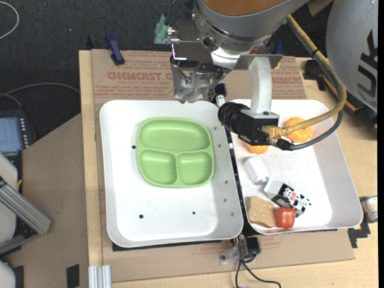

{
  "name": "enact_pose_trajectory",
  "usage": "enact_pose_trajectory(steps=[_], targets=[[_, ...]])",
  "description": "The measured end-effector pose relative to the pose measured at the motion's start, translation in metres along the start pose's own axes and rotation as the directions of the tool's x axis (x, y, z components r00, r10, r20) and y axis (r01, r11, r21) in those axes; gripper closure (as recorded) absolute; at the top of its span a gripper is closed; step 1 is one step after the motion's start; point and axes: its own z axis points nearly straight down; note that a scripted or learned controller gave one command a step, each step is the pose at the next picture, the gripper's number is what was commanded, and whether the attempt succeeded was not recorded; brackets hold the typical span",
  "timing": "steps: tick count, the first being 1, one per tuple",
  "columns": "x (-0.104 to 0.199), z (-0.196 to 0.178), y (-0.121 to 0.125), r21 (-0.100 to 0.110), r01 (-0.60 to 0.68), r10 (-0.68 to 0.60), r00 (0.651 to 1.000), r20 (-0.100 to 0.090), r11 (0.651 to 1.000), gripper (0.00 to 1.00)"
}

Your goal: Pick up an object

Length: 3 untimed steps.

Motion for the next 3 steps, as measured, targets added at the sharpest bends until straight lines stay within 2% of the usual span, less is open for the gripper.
enact_pose_trajectory(steps=[1,2,3], targets=[[-0.085,0.072,0.009,0.002,-0.013,0.013,1.000,0.003,1.000,1.00],[-0.052,0.139,-0.022,0.003,0.000,0.000,1.000,0.001,1.000,1.00],[-0.101,0.184,-0.020,0.001,-0.009,0.009,1.000,0.001,1.000,1.00]])
